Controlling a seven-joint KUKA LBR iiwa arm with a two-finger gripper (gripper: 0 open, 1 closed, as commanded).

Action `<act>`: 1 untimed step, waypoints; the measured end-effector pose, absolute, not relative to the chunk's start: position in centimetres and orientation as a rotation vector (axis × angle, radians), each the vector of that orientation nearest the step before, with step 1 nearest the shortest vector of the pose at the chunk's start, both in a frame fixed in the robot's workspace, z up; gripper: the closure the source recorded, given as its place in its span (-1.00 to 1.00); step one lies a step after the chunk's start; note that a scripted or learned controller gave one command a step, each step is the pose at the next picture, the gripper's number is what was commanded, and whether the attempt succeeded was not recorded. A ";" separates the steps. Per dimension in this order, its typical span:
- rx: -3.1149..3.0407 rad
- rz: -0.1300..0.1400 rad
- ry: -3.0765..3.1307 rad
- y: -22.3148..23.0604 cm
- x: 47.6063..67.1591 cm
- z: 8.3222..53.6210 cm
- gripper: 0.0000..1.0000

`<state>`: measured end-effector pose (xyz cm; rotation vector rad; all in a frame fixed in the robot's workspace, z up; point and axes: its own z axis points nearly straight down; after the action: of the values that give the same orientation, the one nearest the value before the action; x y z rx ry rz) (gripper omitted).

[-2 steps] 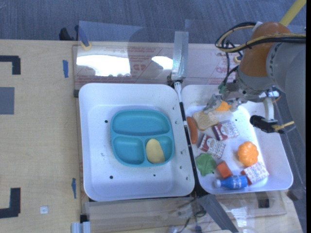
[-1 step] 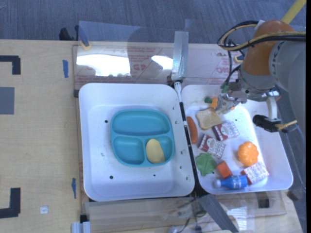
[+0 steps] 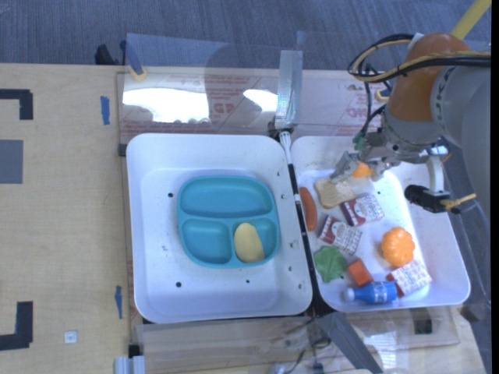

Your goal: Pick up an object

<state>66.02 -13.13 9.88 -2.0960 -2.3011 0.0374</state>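
White, shallow, side by side: two plastic bins on the pale wooden bench (image 3: 62, 232). Left bin (image 3: 148, 287) holds a teal divided plastic tray (image 3: 226, 197) with three compartments; a yellow lemon-shaped piece (image 3: 249, 242) sits in the tray's lower right compartment. Right bin (image 3: 448, 279) carries the clutter. Orange-red sausage-shaped piece (image 3: 309, 209) lies along the bin's left wall. Tan bread-like slice (image 3: 337, 192) just right of it, touching a red-and-white printed packet (image 3: 364, 209); a second red-and-white packet (image 3: 340, 234) below that. Green leafy piece (image 3: 330, 264) near the bin's lower left, small orange-red block (image 3: 359, 272) beside it. Blue plastic bottle (image 3: 376, 292) lies on its side along the front wall, next to another red-and-white packet (image 3: 411, 277). Round orange pumpkin-like fruit (image 3: 398, 245) sits apart toward the right. Grey arm with orange band (image 3: 429, 68) reaches in from the right; gripper (image 3: 360, 164) is low over the upper part of the right bin, directly above the bread-like slice. Small orange item (image 3: 361, 171) shows right at the gripper's tip; cannot tell whether it is gripped or merely lying under it, nor how the gripper is set.
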 end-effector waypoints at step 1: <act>-2.182 -0.014 -2.273 -11.9 56.5 9.2 -1.00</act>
<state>56.52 -11.89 9.22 -2.1823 -2.2731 -0.0145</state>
